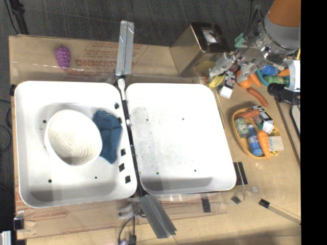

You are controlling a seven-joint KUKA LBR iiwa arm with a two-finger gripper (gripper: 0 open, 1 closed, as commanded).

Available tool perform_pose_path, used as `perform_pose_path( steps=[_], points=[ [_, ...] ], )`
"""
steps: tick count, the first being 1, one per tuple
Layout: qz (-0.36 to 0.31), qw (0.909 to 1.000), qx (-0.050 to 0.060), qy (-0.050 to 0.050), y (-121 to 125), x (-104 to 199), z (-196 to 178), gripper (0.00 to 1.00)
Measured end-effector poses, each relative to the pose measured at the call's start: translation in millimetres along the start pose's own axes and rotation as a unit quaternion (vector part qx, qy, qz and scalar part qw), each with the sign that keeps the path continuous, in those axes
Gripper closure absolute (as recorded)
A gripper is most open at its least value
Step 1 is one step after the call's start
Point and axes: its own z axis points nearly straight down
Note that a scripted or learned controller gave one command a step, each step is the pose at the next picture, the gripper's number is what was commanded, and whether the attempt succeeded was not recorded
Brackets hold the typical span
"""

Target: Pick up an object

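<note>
In the left bin [30,188] lies a round white woven object [74,137], with a crumpled blue cloth [109,133] touching its right side. The right bin [179,131] shows bare white floor with small dark specks. My gripper [249,55] hangs off the grey wrist [281,34] under the orange band [286,4] at the top right. It is outside both bins, above a heap of small colourful toys [240,75] on the bench, well away from the cloth and the woven object.
A yellow basket [237,129] of small toys stands right of the right bin. A brown box [196,47] sits behind that bin. A purple berry-like object [63,56] lies on the cardboard behind the left bin. A metal post [125,45] rises at the bins' divider.
</note>
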Motion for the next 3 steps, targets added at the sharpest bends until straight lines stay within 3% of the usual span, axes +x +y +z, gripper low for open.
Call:
perform_pose_path(
  steps=[1,2,3],
  points=[
    [0.142,0.9899,0.0,0.0,32.0,6.3,-85.2,0.0],
    [0.1,0.995,0.003,0.001,25.7,10.4,-83.8,0.0],
    [0.094,0.9955,0.005,0.0,27.1,13.2,-92.3,1.0]
  ],
)
